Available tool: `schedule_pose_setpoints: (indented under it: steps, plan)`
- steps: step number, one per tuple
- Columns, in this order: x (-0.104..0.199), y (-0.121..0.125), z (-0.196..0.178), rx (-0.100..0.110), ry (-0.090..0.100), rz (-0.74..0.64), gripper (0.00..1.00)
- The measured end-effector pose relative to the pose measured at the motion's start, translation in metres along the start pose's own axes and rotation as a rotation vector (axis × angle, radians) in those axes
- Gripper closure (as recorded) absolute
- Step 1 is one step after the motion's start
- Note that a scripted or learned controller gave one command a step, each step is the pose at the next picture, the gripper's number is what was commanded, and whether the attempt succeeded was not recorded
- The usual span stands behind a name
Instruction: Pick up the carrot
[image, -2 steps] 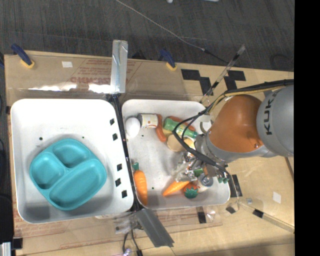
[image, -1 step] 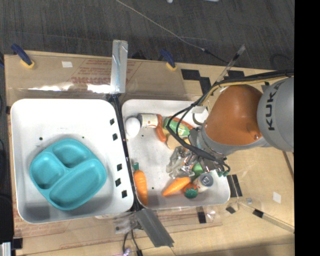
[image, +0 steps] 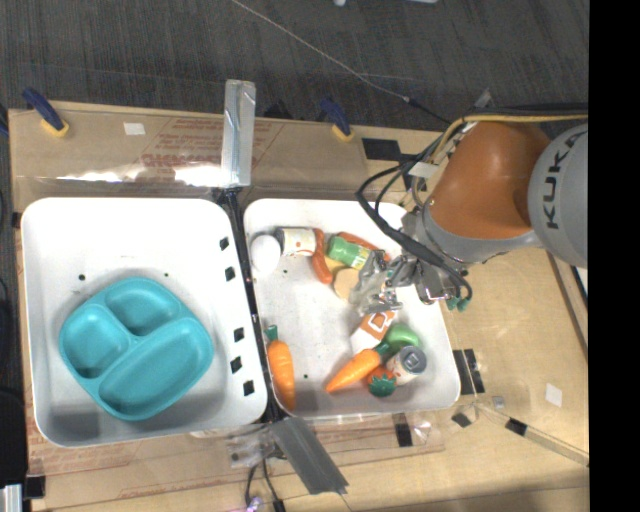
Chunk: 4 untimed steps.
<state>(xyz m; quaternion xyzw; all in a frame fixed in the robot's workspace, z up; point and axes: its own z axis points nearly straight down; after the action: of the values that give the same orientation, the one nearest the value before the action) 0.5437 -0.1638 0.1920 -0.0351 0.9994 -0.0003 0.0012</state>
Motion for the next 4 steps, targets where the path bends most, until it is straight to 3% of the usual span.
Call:
schedule_pose_setpoints:
  steps: [1,2,3,4]
  plan:
    - [0.062,-0.034,-0.043,0.002,0.000,-0.082,1.00]
    - [0.042,-0.002,0.015,-0.004,0.004,-0.206,1.00]
    - [-0.003,0.046,0.037,-0.002,0.001,-0.098,1.00]
    - [0.023,0.023,-0.026,0.001,-0.002,0.039,1.00]
